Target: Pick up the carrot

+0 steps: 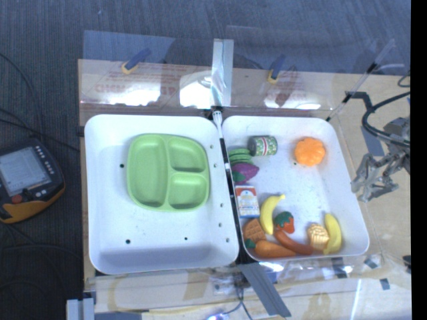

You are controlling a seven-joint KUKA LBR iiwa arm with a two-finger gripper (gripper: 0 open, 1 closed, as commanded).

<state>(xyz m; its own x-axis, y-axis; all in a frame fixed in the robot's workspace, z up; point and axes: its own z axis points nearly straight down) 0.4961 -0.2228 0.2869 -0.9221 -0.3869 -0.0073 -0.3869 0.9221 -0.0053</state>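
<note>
"At three o'clock of the right bin (347,179), outside its rim, sits the gripper (375,179). From this high camera it is a tangle of grey metal, and I cannot tell whether it stands wide or narrow. I see nothing held in it."

"And the carrot?"

"The carrot (269,249) lies flat on the bin floor at about seven o'clock, close to the near wall. From the gripper it is off toward eight o'clock, well apart, with the bin's rim between them."

"What crowds it?"

"Plenty. A longer red-orange piece (298,245) lies just beside it at three o'clock, seemingly touching. A brown lump (253,230) sits at its eleven o'clock, and a banana (269,213) curves just above at twelve. A second banana (332,233) is further along toward three. The round orange (309,151) and the small can (263,145) are up at the far end, out of the way. The green plate (168,172) is alone in the left bin (107,245)."

"So how far along?"

"Hardly started, I judge. No approach into the bin, no contact, no lift. All of it is left: travel in over the rim, come down on the carrot between its neighbours, close, raise it."

"The risk?"

"Catching the red-orange piece instead, or nudging the pile."
</note>
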